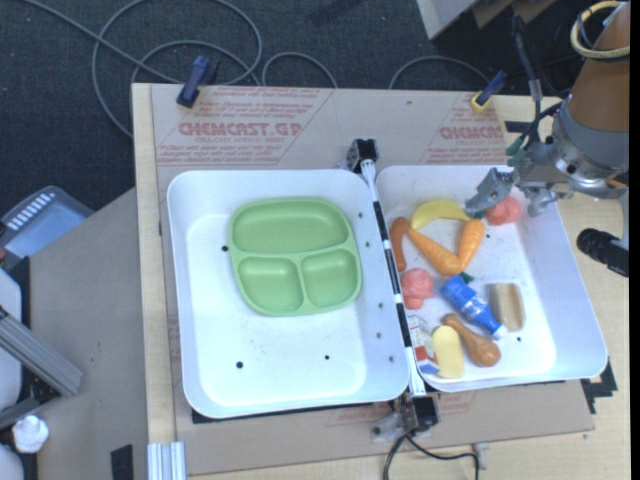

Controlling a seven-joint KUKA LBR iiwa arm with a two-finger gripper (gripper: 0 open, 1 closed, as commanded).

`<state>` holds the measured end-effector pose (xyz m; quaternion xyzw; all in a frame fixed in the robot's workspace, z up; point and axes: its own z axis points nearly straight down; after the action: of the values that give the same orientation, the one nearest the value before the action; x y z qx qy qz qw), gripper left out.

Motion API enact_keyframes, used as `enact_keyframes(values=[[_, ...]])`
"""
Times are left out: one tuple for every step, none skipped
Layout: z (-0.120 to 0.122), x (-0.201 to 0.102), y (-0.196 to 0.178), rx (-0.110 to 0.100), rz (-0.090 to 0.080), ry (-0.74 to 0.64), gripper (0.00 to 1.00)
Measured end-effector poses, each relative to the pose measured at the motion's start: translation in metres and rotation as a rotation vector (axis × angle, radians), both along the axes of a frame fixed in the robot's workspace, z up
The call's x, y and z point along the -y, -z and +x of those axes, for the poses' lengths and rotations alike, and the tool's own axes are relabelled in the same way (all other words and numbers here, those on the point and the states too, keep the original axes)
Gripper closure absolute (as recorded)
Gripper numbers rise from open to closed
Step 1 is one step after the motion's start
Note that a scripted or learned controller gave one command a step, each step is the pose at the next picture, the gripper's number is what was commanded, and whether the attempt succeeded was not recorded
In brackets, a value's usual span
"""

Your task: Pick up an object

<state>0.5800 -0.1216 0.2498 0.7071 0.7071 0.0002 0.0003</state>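
Hand (507,196), grip unclear, hovers over pink toy (505,211) near right bin's far rim (455,171)

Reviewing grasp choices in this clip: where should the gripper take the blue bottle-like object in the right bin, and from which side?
Take the blue object across its narrow width at mid-body, coming straight down. It lies flat and slanted, so the fingers should close across its long axis. A brown piece touches its lower end and a tan block lies beside it on the right, so the middle looks freest.
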Motion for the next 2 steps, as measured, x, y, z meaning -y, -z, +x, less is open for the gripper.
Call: enact_keyframes(values=[[-0.024, -0.084, 0.066, -0.003, 0.001, -0.001, 0.0], [-0.01, -0.03, 0.15, -0.003, 0.0, 0.001, 0.0]])
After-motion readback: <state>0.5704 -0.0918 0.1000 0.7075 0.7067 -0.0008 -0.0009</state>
